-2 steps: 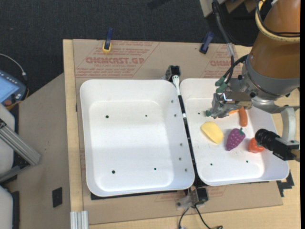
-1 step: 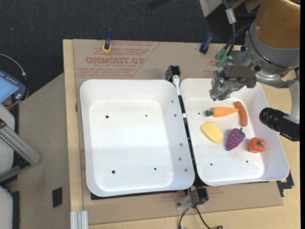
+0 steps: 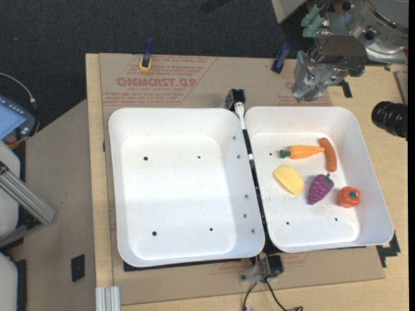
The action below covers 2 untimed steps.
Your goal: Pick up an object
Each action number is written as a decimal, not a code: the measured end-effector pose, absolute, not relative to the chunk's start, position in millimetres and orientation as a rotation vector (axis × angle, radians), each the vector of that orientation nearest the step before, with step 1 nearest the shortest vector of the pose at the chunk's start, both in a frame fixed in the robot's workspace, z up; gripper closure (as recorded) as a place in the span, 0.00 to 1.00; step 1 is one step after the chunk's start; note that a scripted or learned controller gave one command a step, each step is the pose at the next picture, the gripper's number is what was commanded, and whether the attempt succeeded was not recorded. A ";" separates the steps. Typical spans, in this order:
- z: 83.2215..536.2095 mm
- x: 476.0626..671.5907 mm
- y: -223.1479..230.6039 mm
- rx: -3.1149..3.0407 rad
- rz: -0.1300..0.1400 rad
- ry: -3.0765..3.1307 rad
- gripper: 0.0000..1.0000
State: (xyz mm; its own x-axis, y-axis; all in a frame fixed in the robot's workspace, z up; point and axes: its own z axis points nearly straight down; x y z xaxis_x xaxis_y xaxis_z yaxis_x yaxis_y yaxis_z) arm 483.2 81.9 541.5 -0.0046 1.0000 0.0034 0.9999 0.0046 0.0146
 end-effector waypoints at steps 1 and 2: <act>534.6 530.2 41.2 2.223 0.004 2.213 1.00; 396.9 475.8 49.7 2.231 -0.021 2.227 1.00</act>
State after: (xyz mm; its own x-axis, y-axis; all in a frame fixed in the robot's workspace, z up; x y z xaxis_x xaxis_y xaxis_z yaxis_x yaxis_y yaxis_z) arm 475.8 49.7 396.9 0.0016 1.0000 -0.0014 0.9998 -0.0017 -0.0173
